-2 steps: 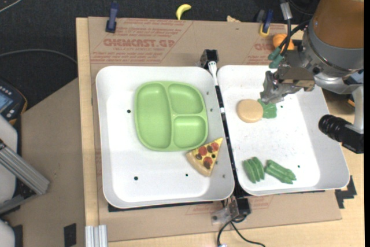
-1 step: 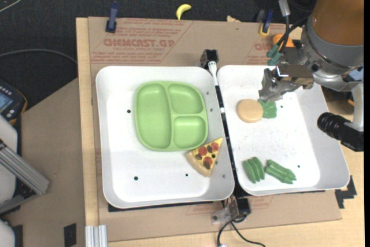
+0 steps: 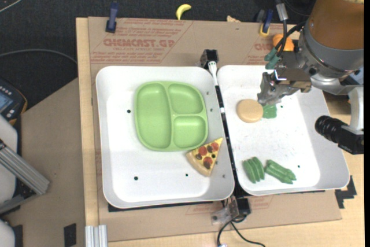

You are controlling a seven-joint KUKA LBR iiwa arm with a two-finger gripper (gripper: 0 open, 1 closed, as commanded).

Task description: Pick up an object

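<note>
The small green piece lies in the right bin, toward its back half, and it sits directly under my pincer, with only its lower edge peeking out below my fingertips. Just beside it on the camera's left, touching or nearly so, is the round tan cookie. So the relation my next move turns on is straight down: the green piece is beneath me, not off to one side, and the cookie crowds it on the left. I judge that a short vertical descent would reach it, though a finger might nudge the cookie on the way. Its long axis I cannot make out, since my own hardware covers most of it. Whether my fingers are spread or pressed together I cannot tell from this slant; nothing shows clearly pinched between them. Farther toward the front of the same bin lie two green bean pods, well apart from me. In the left bin rest a green divided plate and a pizza slice, both out of the way
</note>
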